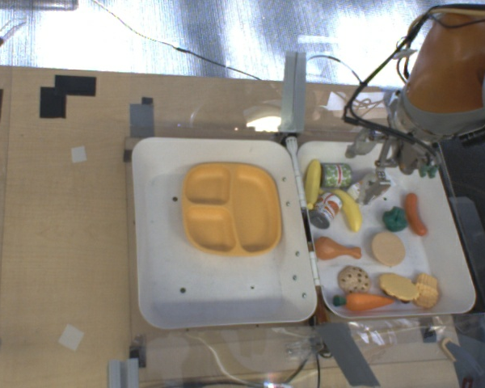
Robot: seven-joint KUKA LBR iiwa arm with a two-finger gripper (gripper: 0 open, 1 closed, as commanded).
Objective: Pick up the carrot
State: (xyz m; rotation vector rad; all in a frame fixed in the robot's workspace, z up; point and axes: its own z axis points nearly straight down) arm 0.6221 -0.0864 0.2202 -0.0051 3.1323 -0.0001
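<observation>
the carrot (369, 301) lies at the six o'clock edge of the right bin (461, 285), just beside a speckled cookie (353, 279) at its eleven o'clock, while the gripper (377, 186) hangs well apart toward twelve o'clock, near a green can (336, 175), its fingers spread and holding nothing.

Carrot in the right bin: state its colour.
Orange, with a small green tip at its left end. The carrot shows best in the camera view, near the bin's front edge.
</observation>
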